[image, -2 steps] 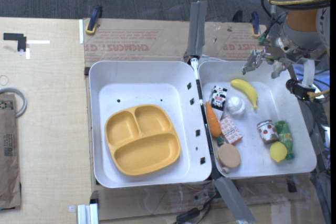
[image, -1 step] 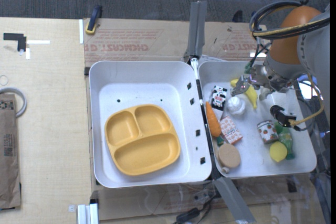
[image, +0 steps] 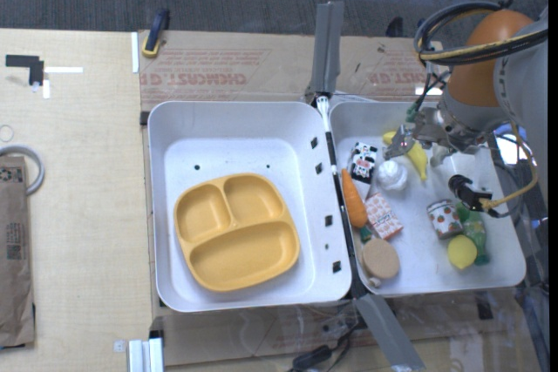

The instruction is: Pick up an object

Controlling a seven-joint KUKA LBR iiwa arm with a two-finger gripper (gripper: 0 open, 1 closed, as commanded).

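Camera view is showing a yellow plate (image: 237, 231) sitting in the left bin (image: 166, 187), and a carrot (image: 352, 198) lying lengthwise along the right bin's (image: 510, 274) left wall. The gripper (image: 417, 144) is hovering over a banana (image: 418, 159) just right of a white ball (image: 393, 176); whether it is gripping, I cannot tell.

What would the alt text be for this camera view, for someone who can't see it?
A grey robot arm reaches from the right, its gripper low over small toy foods in the right bin, near a banana. The left bin holds a yellow divided plate; a carrot lies beside the divider.
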